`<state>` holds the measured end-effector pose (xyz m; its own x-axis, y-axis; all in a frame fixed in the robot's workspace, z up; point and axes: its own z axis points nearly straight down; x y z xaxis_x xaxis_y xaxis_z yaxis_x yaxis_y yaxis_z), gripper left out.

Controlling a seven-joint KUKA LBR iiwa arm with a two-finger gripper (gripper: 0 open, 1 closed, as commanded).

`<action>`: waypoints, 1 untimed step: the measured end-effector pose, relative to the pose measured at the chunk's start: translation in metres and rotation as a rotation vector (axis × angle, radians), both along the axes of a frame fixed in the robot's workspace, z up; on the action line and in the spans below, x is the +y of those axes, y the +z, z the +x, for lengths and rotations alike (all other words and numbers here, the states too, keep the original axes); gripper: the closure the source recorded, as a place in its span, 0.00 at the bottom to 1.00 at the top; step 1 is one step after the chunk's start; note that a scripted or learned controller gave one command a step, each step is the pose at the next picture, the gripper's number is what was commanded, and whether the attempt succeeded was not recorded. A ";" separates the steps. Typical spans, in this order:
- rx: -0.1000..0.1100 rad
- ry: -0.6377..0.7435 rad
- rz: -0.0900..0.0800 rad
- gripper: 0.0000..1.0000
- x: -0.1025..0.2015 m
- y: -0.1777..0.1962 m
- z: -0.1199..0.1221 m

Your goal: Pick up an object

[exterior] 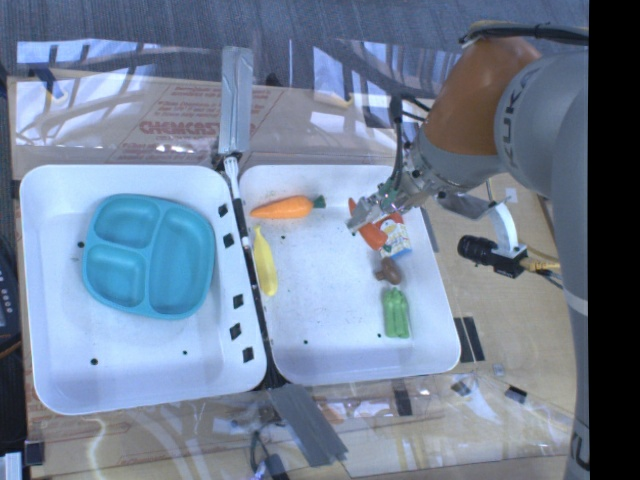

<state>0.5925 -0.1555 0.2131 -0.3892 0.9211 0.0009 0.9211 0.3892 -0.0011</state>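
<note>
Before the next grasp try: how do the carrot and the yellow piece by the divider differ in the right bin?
The carrot is orange with a green tip and lies roughly crosswise near the bin's far side. The yellow piece is plain yellow, slimmer, and lies lengthwise, along the left wall of the right bin. The carrot sits further out into the floor. Both are elongated, lie flat, and are apart from the hand.

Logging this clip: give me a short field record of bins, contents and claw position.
left bin: blue divided plate
right bin: carrot, yellow banana-like item, green item, small brown item, orange-and-white carton
claw: low over the carton, near the bin's far right side
grasp: cannot tell
</note>
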 end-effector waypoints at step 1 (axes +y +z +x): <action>0.003 -0.176 -0.001 1.00 0.041 0.010 0.054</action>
<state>0.6463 -0.1141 0.2231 -0.2224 0.9750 0.0006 0.9750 0.2224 -0.0045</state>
